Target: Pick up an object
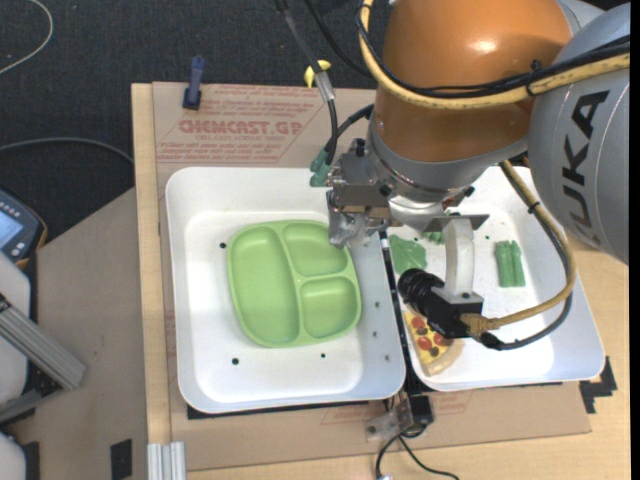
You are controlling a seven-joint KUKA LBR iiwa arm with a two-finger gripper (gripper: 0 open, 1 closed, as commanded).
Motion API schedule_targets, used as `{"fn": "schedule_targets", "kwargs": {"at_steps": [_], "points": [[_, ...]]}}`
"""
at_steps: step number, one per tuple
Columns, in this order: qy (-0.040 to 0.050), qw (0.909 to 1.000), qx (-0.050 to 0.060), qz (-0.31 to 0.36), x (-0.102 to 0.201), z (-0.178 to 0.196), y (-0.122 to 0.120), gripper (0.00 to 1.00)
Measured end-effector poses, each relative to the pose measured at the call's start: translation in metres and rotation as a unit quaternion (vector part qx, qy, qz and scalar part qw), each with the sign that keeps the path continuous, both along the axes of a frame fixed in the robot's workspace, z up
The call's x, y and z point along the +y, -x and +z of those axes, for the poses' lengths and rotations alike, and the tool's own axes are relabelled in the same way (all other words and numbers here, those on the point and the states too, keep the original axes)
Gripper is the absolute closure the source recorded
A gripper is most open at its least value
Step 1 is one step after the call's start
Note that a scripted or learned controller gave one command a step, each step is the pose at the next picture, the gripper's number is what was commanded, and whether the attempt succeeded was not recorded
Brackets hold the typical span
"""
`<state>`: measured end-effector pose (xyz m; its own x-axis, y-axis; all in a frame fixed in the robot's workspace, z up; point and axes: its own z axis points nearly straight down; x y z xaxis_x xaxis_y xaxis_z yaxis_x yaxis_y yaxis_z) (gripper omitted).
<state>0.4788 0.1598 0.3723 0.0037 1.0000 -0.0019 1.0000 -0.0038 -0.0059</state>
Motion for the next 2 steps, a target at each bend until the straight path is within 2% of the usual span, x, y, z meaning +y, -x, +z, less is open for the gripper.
{"fn": "schedule_targets", "kwargs": {"at_steps": [1,2], "points": [[0.0009,1.0000,0.003,0.000,-0.008,-0.122,0.001,1.00],[-0.0008,1.0000,-0.001,0.004,0.067,-0.154,0.000,1.00]]}}
